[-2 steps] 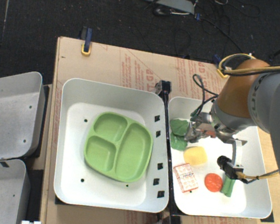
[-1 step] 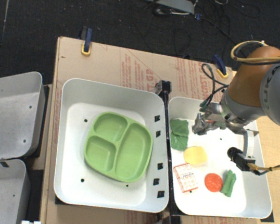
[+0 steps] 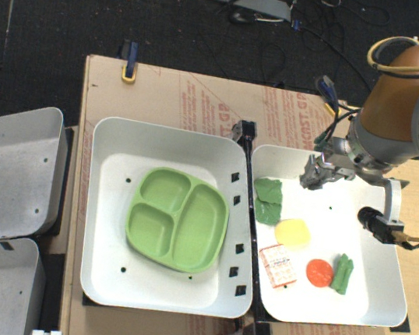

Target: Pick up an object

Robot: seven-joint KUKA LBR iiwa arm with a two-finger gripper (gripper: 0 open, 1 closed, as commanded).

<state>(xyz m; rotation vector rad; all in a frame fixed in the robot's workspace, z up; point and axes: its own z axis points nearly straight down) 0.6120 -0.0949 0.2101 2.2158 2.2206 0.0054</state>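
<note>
The arm's gripper hangs over the back of the right bin, above bare white floor; whether it is wide or narrow I cannot tell, and nothing shows in it. Near it lies a green cloth, then a yellow disc, a red-and-white packet, a red ball touching a green pod. The left bin holds a green divided tray.

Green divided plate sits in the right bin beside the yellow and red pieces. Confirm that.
Not quite. The camera view shows the green divided plate in the left bin, alone. The yellow piece and red piece lie in the right bin, where the gripper hangs.
</note>
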